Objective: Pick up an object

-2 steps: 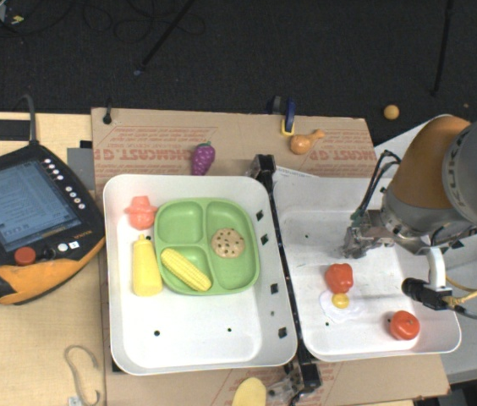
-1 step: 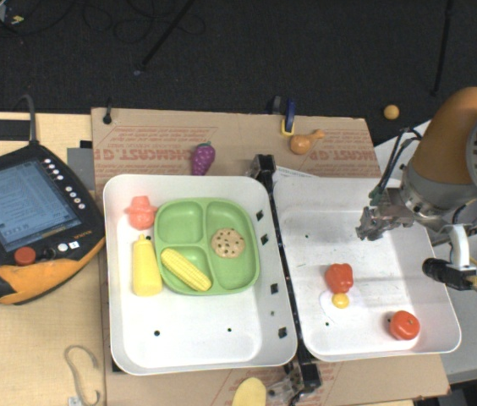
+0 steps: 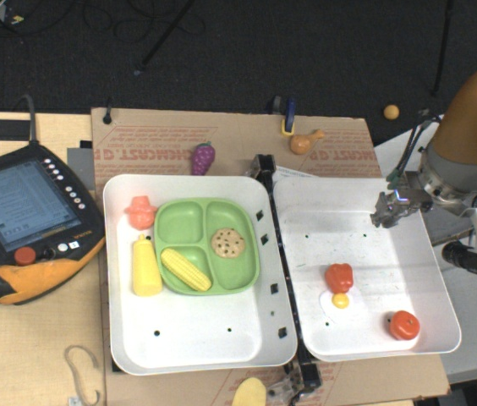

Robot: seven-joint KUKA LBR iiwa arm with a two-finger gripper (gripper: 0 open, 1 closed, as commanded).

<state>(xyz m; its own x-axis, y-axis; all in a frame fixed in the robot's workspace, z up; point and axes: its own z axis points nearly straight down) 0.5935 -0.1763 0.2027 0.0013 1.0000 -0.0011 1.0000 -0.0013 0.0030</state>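
Nearest to us, at the bottom edge, we see a yellow lemon-like toy (image 3: 249, 391) lying on the cardboard sheet (image 3: 179, 138) that covers the surface under both bins.

Going down in size, we take the left bin (image 3: 188, 345) first, then the right bin (image 3: 374, 205), the two touching along a black clip seam in the middle. Left of the bins sits a teach pendant (image 3: 27, 218) with a grey screen and an orange underside. The arm (image 3: 463, 138) comes in from the right, and its gripper (image 3: 388, 211) hangs over the upper right part of the right bin; we cannot tell whether the fingers are wide or narrow, and we see nothing between them.

In the left bin lies a green divided plate (image 3: 251, 269), holding a yellow corn cob (image 3: 186, 269) and a cookie (image 3: 227, 243). Just beside the plate stand a yellow bottle (image 3: 145, 266) and a pink toy (image 3: 139, 212).

In the right bin, well apart from the gripper, we find a red pepper (image 3: 339, 277), touching a small yellow piece (image 3: 340, 299), and a red tomato (image 3: 403, 325) near the lower right corner.

Behind the bins on the cardboard lie purple grapes (image 3: 202, 157) and an orange pear-shaped toy (image 3: 304, 141).
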